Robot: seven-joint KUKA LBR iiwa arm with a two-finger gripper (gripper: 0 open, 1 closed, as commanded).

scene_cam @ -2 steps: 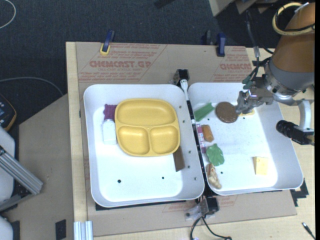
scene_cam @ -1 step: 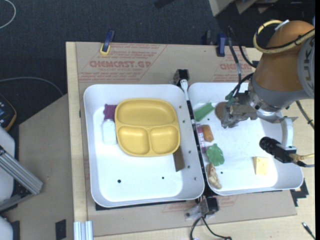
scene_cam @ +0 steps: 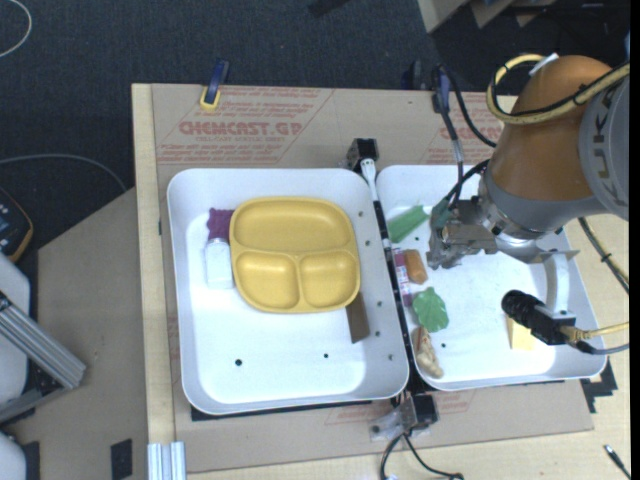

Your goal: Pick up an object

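Note:
My gripper (scene_cam: 447, 249) hangs low over the left half of the right bin (scene_cam: 480, 366), with the grey and orange arm above it. Just left of it lies a small brown and red object (scene_cam: 411, 265). A light green piece (scene_cam: 406, 222) rests up and left of the gripper, and a darker green leafy piece (scene_cam: 432, 309) lies below it. A tan elongated object (scene_cam: 426, 350) sits by the bin's near left corner. A yellow block (scene_cam: 519, 334) lies in the near right part of this bin. Nothing is visibly held.
The left bin (scene_cam: 290, 373) holds a yellow divided plate (scene_cam: 295, 252), a purple object (scene_cam: 219, 223) and a white object (scene_cam: 217, 264) at its left, and a brown block (scene_cam: 356, 320) by its right wall. A ridge (scene_cam: 385, 258) separates the bins.

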